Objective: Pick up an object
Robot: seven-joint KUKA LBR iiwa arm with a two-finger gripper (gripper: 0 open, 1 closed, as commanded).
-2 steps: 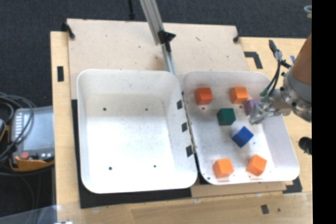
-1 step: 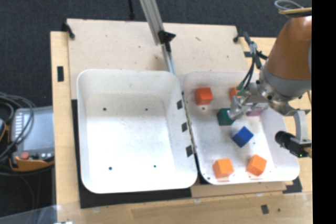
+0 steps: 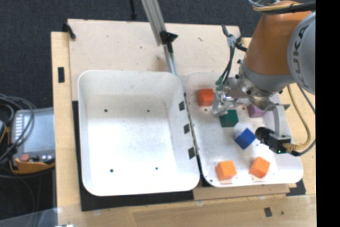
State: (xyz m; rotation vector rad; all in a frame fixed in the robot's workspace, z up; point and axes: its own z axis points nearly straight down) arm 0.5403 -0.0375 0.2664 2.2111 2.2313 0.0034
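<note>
In the right bin [image 3: 212, 178] lie several small blocks: an orange-red one [image 3: 205, 97] near the far left, a dark green one [image 3: 229, 118], a blue one [image 3: 245, 138], a purple one [image 3: 255, 110] partly under the arm, and two orange ones [image 3: 226, 169] [image 3: 260, 166] near the front. My gripper [image 3: 223, 104] hangs low over the bin, just above and to the left of the green block, between it and the orange-red block. The wrist hides most of the space behind it.
The left bin [image 3: 133, 130] is bare white. A slanted metal pole [image 3: 151, 8] rises from the bench behind the bins. Cables [image 3: 295, 141] trail off the arm over the right bin's right side. A device [image 3: 29, 141] sits off the bench at left.
</note>
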